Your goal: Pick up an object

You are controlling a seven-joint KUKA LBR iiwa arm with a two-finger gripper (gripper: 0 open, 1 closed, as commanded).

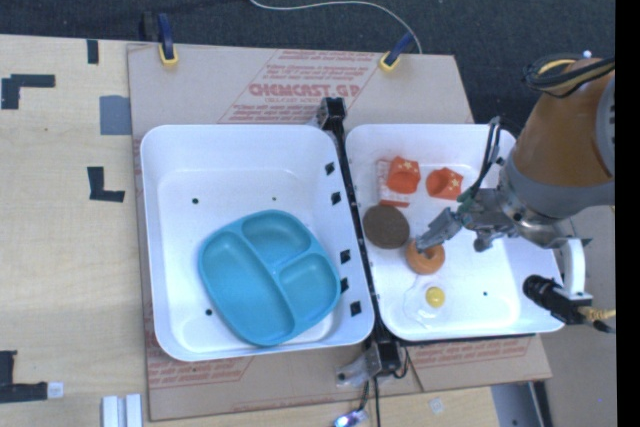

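Tool (436, 241), grip state impossible to tell, hovers over small orange piece (425, 258), seemingly light, best pinched across its sides.

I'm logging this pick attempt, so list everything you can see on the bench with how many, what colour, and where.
shallow white plastic bins: 2, white, side by side on the board.
blue divided plastic plate: 1, blue, in the left bin, toward its near side.
orange blocky toy pieces: 2, orange-red, in the far part of the right bin, side by side.
brown round disc: 1, dark brown, in the right bin near the divider.
orange round piece: 1, orange, mid right bin, at the gripper tip.
fried-egg toy: 1, white with yellow centre, near side of the right bin.
cardboard sheet: 1, tan with red print, under both bins.
clamps: 2, blue and yellow, at the sheet's far edge.
gripper: 1, grey, over the right bin.
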